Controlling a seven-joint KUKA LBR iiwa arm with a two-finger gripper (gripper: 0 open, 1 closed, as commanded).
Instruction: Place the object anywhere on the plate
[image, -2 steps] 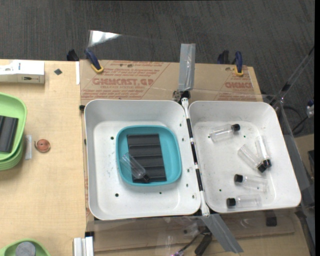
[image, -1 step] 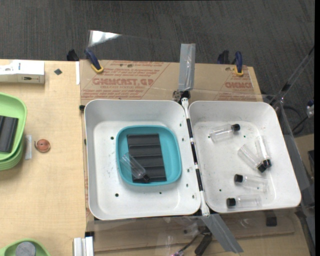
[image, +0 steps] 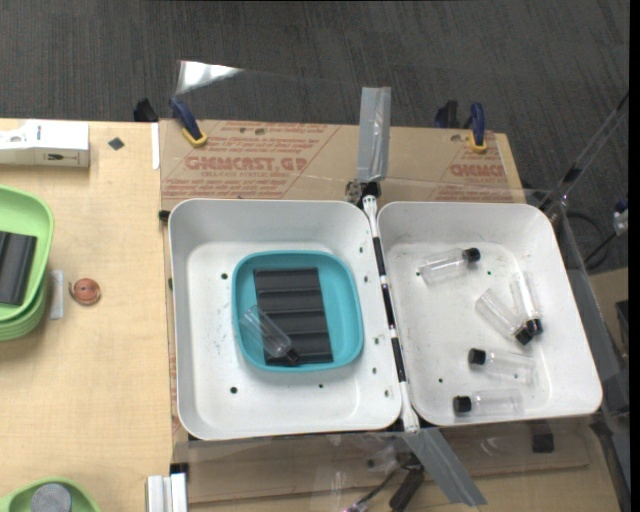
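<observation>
- Looking down on the bench, you see two white bins side by side: the left bin (image: 185, 300) is the farther one from the side the arm reaches in from, and the right bin (image: 560, 300) is the nearer.
- Whether the gripper is released, clenched or grasping anything, you cannot tell; its pose cannot be read either.
- A teal plate (image: 245, 300) sits in the middle of the left bin, with a dark ribbed insert (image: 295, 295) lying on it.
- One clear vial (image: 262, 330) with a black cap lies on its side on the plate, at the near-left corner, partly over the insert.
- Five more loose vials (image: 448, 265) lie scattered on their sides in the right bin, two of them touching near its right wall.
</observation>
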